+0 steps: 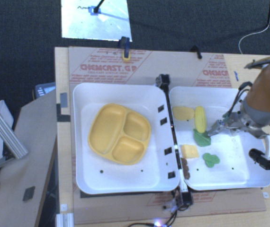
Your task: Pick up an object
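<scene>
The right bin [239, 176] holds a yellow corn cob [200, 119], a pale yellow flat piece [183, 113], a green leafy piece [201, 138], a yellow wedge [190, 151] and a small green piece [211, 160]. My gripper [215, 129] reaches in from the right, low over the bin. Its tip is right beside the green leafy piece and just right of the corn cob. Nothing is visibly held.
The left bin [85, 171] bears a yellow divided plate [120, 133]. A black clip divider [170, 131] runs between the bins. The grey arm with its orange band [265, 91] fills the right side. A shiny plate [96, 13] lies beyond the bench.
</scene>
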`<state>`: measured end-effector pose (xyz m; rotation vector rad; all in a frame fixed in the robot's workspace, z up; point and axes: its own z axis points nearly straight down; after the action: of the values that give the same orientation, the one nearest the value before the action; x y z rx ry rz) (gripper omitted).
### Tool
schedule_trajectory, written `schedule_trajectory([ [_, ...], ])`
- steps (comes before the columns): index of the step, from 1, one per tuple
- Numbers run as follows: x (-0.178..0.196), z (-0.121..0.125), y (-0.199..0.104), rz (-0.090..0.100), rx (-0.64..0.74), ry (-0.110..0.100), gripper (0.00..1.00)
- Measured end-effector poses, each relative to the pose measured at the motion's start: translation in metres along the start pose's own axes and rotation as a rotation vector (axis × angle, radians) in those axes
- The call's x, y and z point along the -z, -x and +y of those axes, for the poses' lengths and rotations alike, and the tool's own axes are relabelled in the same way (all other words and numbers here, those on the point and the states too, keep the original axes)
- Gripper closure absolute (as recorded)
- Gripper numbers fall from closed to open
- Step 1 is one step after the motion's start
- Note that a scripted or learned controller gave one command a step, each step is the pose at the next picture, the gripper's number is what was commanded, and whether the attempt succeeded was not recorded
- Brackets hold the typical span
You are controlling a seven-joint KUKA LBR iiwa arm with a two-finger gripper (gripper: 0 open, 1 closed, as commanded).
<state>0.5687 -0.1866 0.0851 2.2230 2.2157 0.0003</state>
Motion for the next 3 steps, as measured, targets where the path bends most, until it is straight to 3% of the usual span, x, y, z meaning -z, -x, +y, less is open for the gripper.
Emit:
schedule_trajectory([
  [1,0.019,0.087,-0.035,0.001,0.015,0.004,0.00],
  [2,0.004,0.018,-0.018,0.002,0.002,-0.007,0.00],
  [3,-0.001,-0.051,-0.025,0.004,0.002,-0.007,0.00],
])
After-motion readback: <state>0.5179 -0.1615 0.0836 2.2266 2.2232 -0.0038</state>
